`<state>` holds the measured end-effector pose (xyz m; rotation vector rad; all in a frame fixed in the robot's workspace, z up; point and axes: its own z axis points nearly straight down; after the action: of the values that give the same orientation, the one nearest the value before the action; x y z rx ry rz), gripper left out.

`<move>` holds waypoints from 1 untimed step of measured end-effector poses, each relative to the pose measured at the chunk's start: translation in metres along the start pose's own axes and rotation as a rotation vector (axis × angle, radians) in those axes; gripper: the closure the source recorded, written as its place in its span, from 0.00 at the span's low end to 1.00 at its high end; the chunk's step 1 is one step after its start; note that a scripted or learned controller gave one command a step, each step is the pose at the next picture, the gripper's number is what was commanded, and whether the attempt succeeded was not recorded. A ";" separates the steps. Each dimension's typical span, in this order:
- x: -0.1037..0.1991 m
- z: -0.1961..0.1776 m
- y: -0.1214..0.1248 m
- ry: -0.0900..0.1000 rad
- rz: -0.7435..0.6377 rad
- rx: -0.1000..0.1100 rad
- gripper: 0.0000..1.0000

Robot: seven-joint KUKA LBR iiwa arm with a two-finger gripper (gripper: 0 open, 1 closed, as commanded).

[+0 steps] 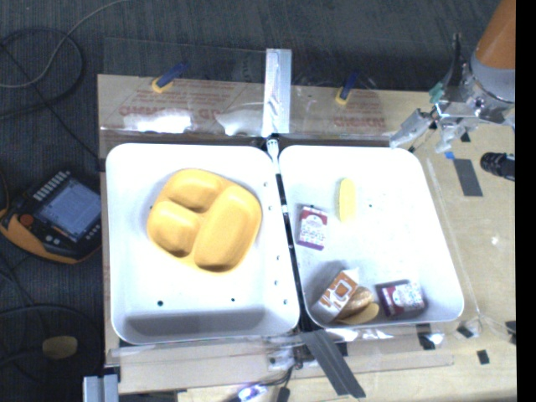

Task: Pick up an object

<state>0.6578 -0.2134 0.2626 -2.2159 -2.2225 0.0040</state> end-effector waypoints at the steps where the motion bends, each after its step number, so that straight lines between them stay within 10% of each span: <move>1: 0.051 0.134 0.010 -0.002 -0.042 0.002 0.00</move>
<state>0.6676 -0.1626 0.1288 -2.1683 -2.2686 0.0082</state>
